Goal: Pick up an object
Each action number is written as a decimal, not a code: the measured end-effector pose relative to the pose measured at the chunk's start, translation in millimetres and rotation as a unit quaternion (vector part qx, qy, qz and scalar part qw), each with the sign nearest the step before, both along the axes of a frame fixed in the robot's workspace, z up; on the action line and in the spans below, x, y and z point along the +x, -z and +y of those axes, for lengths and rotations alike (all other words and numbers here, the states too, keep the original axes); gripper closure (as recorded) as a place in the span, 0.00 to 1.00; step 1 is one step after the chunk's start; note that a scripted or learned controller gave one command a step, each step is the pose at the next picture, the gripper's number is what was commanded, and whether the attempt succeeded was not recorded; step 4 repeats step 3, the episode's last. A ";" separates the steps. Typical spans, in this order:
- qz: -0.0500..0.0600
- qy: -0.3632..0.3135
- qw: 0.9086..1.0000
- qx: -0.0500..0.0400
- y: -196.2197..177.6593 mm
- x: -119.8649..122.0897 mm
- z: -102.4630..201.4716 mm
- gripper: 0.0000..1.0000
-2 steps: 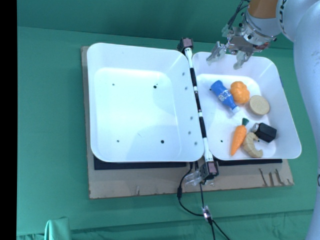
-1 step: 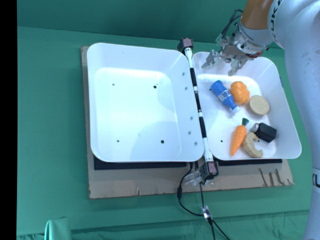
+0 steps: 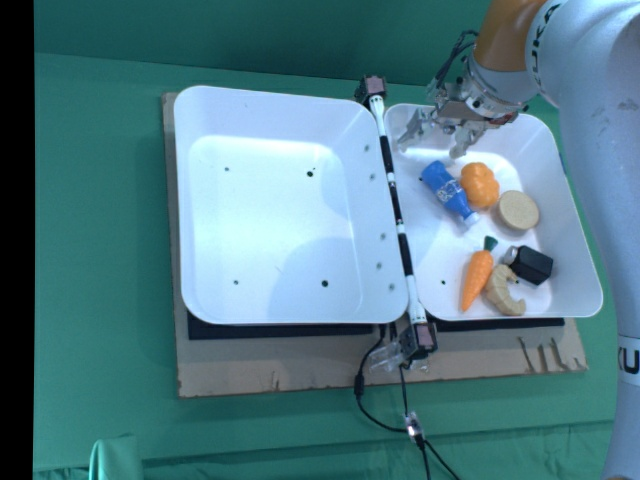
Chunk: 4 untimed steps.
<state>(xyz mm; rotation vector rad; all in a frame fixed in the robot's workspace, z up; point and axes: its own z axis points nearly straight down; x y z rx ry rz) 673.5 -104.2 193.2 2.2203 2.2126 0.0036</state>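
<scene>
My gripper point(image 3: 436, 135) hangs over the far left part of the right bin point(image 3: 575, 218), open, with nothing between its fingers. Just below it lies a blue bottle point(image 3: 447, 189) with a white label, tilted. Next to the bottle sits an orange fruit point(image 3: 480, 184), and a round tan biscuit point(image 3: 519, 210) lies to its right. Nearer the front of the bin are a carrot point(image 3: 476, 277), a black block point(image 3: 531, 264) and a beige piece point(image 3: 504, 293).
The left bin point(image 3: 270, 208) stands beside the right one, split by a black and white bar point(image 3: 397, 213). Both rest on cardboard point(image 3: 300, 373) over green cloth. A cable point(image 3: 385, 418) trails off the front edge. My arm point(image 3: 590, 118) covers the right side.
</scene>
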 end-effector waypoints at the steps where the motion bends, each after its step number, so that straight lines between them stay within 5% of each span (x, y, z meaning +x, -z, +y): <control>1: -0.002 0.001 1.000 -0.001 -10.6 1.2 -1.0 1.00; 3: -0.003 0.000 1.000 0.000 -129.0 5.8 -9.5 1.00; 4: -0.003 0.000 1.000 0.000 -129.0 5.8 -9.5 1.00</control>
